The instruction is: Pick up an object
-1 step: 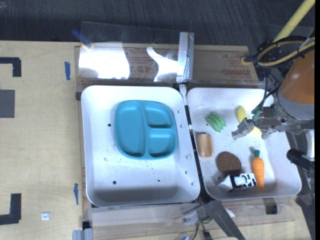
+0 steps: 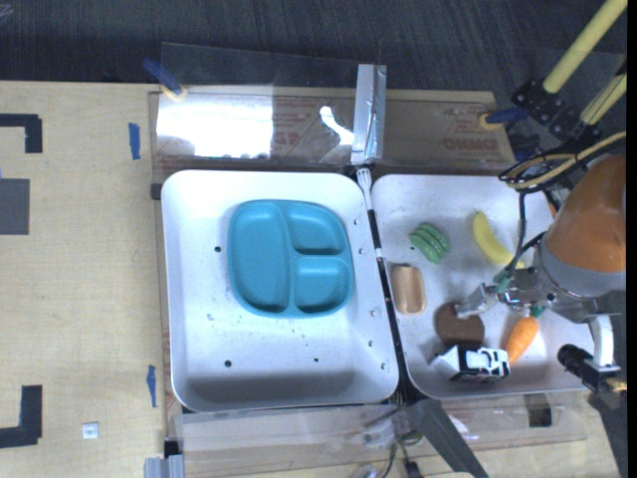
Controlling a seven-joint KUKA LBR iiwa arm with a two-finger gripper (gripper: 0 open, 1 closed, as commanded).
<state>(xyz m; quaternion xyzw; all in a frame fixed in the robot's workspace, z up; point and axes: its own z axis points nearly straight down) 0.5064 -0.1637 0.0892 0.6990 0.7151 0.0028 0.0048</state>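
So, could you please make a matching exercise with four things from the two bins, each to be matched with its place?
Things:
1. blue plastic tray with compartments
2. yellow toy banana
3. green ridged toy vegetable
4. black and white toy car

Places:
A. right bin, near its front edge
B. middle of the left bin
C. right bin, far part, left of the banana
D. right bin, far part, close to the arm

Pairs: 1-B, 2-D, 3-C, 4-A

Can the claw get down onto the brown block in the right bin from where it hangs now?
Probably yes. The claw hangs just right of the brown block, whose top is uncovered. The black and white toy car crowds its lower edge.
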